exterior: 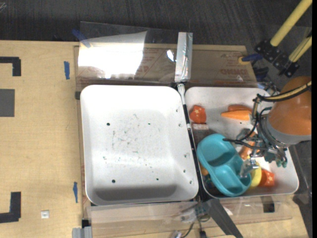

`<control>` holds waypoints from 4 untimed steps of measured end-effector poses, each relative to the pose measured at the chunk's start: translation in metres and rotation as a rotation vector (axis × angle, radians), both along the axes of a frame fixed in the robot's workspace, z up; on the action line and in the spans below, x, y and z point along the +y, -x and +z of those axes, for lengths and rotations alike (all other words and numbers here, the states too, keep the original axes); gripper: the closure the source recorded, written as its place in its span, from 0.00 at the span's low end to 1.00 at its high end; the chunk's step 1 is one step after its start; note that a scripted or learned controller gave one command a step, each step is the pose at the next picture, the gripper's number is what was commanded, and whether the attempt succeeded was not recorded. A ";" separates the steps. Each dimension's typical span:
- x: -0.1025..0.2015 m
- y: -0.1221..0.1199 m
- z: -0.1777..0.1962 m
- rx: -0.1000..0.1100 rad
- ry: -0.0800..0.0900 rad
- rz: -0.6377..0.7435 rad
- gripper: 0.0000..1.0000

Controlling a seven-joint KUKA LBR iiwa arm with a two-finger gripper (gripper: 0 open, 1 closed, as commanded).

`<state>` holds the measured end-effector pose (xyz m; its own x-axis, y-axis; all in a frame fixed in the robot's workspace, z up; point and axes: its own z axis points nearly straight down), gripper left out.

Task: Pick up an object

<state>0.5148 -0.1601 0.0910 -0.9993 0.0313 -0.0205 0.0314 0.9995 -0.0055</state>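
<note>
Arm: you see the grey arm with its orange band (293, 117) entering from the right edge of the frame, over the right bin.
End effector: it (250, 165) sits low in the right bin, in the lower right of the frame, among cables and dark fittings. You cannot tell from this view whether it is wide, narrow or holding anything.
Right bin: the white bin (218, 95) on the right half of the table holds all the loose objects.
Teal object: a large teal, bowl-like piece (221, 163) lies at the bin's lower left, just left of the end effector and apparently touching it.
Yellow object: a small yellow piece (255, 176) sits directly below the end effector, against the teal piece's right side.
Red-orange objects: one (197, 114) lies near the bin's upper left wall; another (267, 178) lies at the lower right, just beside the yellow piece.
Orange object: an elongated orange item (236, 114) lies in the upper part of the bin, left of the arm.
Left bin: the white bin (133, 143) in the frame's centre shows faint scuff marks and a few dark dots on its floor.
Table: the tan surface (34, 133) extends to the left, with black corner markings.
</note>
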 end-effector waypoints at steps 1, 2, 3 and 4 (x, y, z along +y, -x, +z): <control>0.019 0.027 0.002 -0.011 0.003 -0.034 0.00; 0.029 0.028 0.001 -0.005 0.006 -0.186 0.00; 0.030 0.004 0.000 0.000 0.000 -0.378 0.00; 0.025 -0.054 -0.001 0.002 -0.010 -0.627 0.00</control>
